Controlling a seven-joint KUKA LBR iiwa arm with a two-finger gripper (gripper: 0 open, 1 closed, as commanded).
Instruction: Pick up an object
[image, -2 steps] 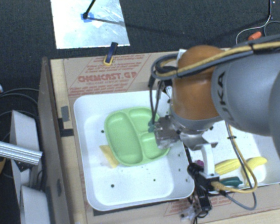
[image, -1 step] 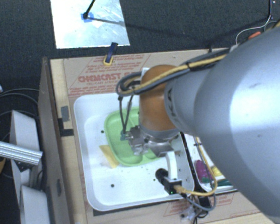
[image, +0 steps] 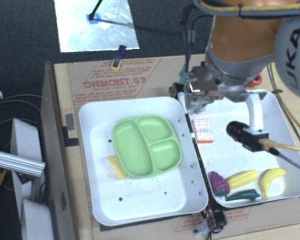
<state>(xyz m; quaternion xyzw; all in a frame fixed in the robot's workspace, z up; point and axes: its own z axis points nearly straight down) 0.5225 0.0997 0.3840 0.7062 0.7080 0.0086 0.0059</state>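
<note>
Pincer [image: 197,102] of mine hangs over the far left corner of the right shallow white bin [image: 297,181]; I cannot tell how it is set. I am just getting ready, and I hold nothing.

A small white card box with red print [image: 202,130] lies just below me. Next I must go down onto it. The bin wall is close.

Nearer the front lie a purple grape bunch [image: 218,182], two yellow toy bananas [image: 242,178], and a green stick [image: 242,196]. A green divided plate [image: 146,145] fills the left bin.
</note>
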